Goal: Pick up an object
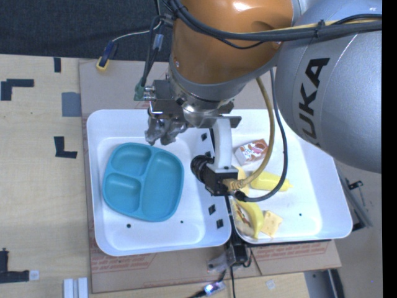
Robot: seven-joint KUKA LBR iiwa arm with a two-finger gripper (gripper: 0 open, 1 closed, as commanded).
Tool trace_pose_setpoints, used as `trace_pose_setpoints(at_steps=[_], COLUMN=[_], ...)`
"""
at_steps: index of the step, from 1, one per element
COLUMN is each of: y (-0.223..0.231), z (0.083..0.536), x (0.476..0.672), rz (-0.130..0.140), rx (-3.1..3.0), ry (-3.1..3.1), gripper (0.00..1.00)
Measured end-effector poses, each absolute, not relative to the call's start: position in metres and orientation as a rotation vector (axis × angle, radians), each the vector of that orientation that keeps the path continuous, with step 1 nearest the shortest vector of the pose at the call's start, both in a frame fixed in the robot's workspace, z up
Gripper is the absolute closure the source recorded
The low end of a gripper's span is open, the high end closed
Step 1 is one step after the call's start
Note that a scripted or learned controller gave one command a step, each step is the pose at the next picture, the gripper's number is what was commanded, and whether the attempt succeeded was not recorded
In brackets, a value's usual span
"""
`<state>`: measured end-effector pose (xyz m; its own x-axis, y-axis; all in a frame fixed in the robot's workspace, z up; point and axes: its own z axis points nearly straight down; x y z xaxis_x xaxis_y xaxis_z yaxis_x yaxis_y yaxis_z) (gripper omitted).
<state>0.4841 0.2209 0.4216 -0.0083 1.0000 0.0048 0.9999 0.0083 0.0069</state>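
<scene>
A blue divided plate (144, 182) lies flat in the left bin (99, 129), just below and slightly left of the end effector (162, 132), which hangs over the plate's upper rim at the back of that bin. From this angle it is not possible to tell how the end effector is set, as the arm's (229, 30) wrist hides most of it; nothing can be seen held in it. The plate looks the likeliest target, being the nearest thing beneath the tool, and its raised rim may be why the tool sits over the edge and not the middle.

Further to the right of the end effector, across the wall between the bins, the right bin (322, 185) holds a small wrapped packet (251, 151), a yellow banana (268, 181) and, lower down, a pale yellow wedge (270, 223) beside another yellow piece (247, 216). These lie close together, well apart from the tool.

Both bins rest on a brown board on the bench (37, 166), with cables trailing from the arm across the right bin.
</scene>
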Motion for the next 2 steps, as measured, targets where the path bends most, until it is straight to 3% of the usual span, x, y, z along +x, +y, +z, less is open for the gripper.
trace_pose_setpoints(at_steps=[1, 2], y=[0.234, 0.162], z=[0.529, 0.534], x=[0.484, 0.515], rz=[0.019, 0.000], rx=[2.213, 2.227], ry=[2.225, 2.214], gripper=[1.00, 1.00])
